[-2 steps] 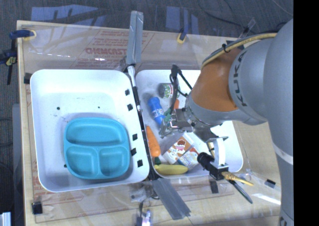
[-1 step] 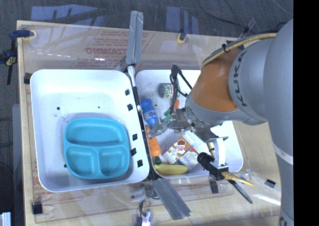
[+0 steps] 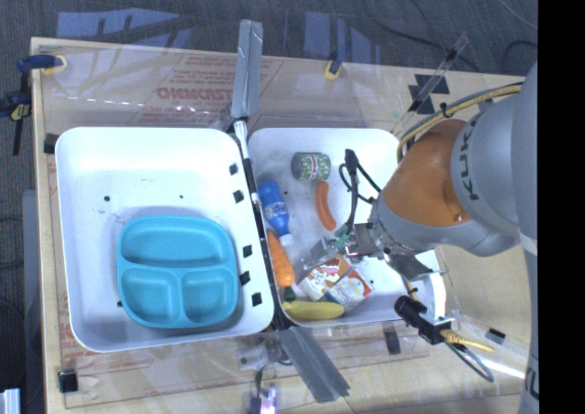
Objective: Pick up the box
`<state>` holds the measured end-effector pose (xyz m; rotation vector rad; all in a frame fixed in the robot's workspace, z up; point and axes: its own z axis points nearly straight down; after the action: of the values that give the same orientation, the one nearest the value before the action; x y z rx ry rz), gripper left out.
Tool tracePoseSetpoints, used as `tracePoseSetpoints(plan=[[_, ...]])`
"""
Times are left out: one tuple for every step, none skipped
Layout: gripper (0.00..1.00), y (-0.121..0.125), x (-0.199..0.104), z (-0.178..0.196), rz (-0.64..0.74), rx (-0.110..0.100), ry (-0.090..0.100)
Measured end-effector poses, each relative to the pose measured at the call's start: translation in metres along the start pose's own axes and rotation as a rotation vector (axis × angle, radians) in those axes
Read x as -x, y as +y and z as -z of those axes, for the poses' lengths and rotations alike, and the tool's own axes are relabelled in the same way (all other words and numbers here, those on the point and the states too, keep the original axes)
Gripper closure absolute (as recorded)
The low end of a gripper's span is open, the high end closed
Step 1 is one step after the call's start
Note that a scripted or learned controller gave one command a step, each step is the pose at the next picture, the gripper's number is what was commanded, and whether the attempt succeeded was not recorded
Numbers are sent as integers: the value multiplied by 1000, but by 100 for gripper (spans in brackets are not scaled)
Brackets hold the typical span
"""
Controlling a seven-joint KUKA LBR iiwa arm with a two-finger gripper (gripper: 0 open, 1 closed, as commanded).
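White and red, the box (image 3: 336,282) is lying in the right bin (image 3: 274,143), toward its near edge, and you are seeing the pincer (image 3: 347,243) sitting directly above and against it, at the box's far side. Whether the pincer is open or closed on anything you cannot tell from this angle; the grey arm (image 3: 484,184) with its orange band is covering most of it.

Right bin, contents you are looking at:
- a green can (image 3: 311,165) lying near the far wall;
- a red-orange sausage-shaped item (image 3: 324,206) just beside the can;
- a blue bottle (image 3: 273,207) lying along the left wall;
- an orange carrot (image 3: 281,259) resting below the bottle;
- a yellow banana (image 3: 313,310) lying along the near wall, touching the box's lower edge.

Left bin (image 3: 82,152), contents: a light blue divided tray (image 3: 176,270) sitting toward the near right corner.

Both bins are resting side by side on the surface (image 3: 137,74).
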<state>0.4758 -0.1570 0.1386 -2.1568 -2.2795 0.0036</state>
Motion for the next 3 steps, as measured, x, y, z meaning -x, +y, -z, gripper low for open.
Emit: tracePoseSetpoints(plan=[[0,-2,54,46,15,3,0],[0,4,54,-27,165,20,-4],[0,9,55,19,286,4,-2]])
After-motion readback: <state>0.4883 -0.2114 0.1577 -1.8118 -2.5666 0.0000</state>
